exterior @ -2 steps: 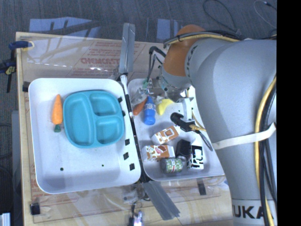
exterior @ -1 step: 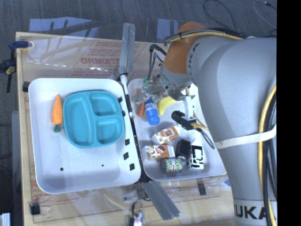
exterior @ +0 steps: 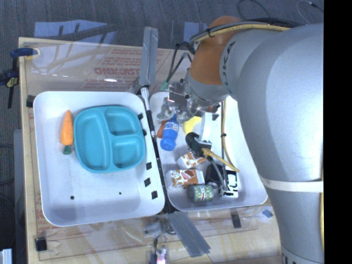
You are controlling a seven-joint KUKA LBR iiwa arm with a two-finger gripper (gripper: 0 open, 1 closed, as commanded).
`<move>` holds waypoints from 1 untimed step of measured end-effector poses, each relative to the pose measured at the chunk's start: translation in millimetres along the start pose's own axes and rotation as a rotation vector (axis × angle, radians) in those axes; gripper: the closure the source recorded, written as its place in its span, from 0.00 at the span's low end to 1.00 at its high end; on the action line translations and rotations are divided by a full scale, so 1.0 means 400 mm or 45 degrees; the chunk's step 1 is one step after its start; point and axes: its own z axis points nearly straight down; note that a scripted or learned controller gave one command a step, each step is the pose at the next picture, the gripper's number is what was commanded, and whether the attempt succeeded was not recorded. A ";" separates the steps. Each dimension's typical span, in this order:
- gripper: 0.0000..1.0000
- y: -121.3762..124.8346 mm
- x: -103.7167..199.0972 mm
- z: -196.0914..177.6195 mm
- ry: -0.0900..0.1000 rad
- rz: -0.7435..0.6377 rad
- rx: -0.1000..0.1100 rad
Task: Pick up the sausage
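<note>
The sausage (exterior: 160, 130) is a small orange-brown piece, partly hidden, by the left wall of the right bin (exterior: 247, 169). It lies right beside a blue bottle (exterior: 169, 136). My gripper (exterior: 171, 108) hangs low over the far left corner of that bin, just above the bottle and the sausage. Metal parts of the wrist hide what is under it.
A yellow item (exterior: 192, 125), two brown-and-white cartons (exterior: 190, 160) (exterior: 184, 177), a green can (exterior: 202, 193) and a black-and-white object (exterior: 229, 183) crowd the right bin. The left bin (exterior: 55, 197) holds a blue divided plate (exterior: 108, 138) and a carrot (exterior: 67, 130).
</note>
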 end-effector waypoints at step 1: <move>1.00 -0.162 0.370 0.194 0.011 0.252 -0.018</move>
